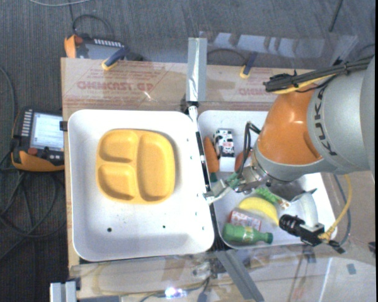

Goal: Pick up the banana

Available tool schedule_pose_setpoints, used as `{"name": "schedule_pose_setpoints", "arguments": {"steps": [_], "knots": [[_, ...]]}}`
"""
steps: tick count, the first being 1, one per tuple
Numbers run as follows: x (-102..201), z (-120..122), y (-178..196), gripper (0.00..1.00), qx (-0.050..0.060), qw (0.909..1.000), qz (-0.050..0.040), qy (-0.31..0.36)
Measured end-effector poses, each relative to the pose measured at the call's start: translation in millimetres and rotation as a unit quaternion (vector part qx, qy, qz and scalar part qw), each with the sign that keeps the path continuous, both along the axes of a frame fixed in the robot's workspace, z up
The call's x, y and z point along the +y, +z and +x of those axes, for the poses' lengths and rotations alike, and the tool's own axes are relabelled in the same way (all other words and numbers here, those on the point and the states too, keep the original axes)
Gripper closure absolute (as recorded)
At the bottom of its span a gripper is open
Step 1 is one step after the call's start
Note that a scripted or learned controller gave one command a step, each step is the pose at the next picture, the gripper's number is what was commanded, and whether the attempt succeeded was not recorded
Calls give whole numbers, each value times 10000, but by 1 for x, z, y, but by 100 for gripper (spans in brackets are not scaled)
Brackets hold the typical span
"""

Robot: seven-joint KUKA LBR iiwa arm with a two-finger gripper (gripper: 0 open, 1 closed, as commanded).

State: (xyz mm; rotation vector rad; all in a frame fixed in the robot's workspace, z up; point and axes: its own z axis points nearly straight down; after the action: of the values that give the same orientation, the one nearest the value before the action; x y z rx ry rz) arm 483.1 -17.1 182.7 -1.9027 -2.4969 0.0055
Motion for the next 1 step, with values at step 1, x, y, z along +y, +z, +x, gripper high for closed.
{"name": "schedule_pose_setpoints", "arguments": {"steps": [1], "knots": [[-60, 0, 6, 0, -8, 9999, -5, 162]]}}
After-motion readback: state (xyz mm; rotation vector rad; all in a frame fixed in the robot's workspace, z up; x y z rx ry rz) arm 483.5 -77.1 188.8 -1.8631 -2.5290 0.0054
